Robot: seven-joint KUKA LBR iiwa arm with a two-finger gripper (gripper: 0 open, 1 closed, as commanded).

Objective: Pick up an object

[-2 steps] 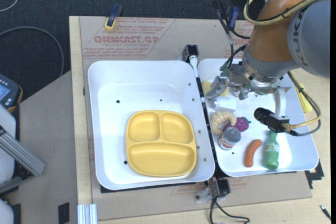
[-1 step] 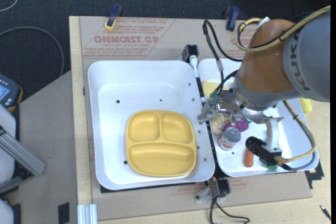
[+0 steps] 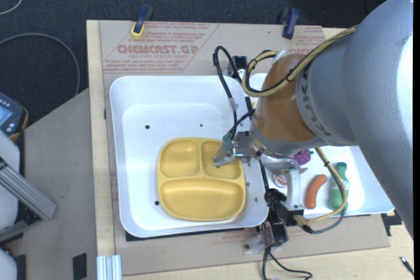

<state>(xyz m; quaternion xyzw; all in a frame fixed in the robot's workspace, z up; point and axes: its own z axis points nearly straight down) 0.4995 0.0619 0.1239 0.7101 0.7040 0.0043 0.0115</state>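
Observation:
A yellow three-compartment plate (image 3: pixel 197 197) lies in the left white bin (image 3: pixel 131 141), toward its front right. My gripper (image 3: pixel 228 155) hangs low over the plate's upper right compartment, right at the plate's rim, and the bulky grey and orange wrist above hides much of it. Nothing shows held in it. In the right bin (image 3: pixel 374 197) lie an orange sausage-shaped toy (image 3: pixel 315 190), a green object (image 3: pixel 337 197), a purple piece (image 3: pixel 302 157) and a small red and white item (image 3: pixel 281 179), partly under the arm.
The arm covers most of the right bin and the wall between the bins. Black and yellow cables (image 3: pixel 226 79) loop off the wrist above the left bin's back right corner. Both bins rest on a cardboard sheet (image 3: pixel 164 46) held by clamps.

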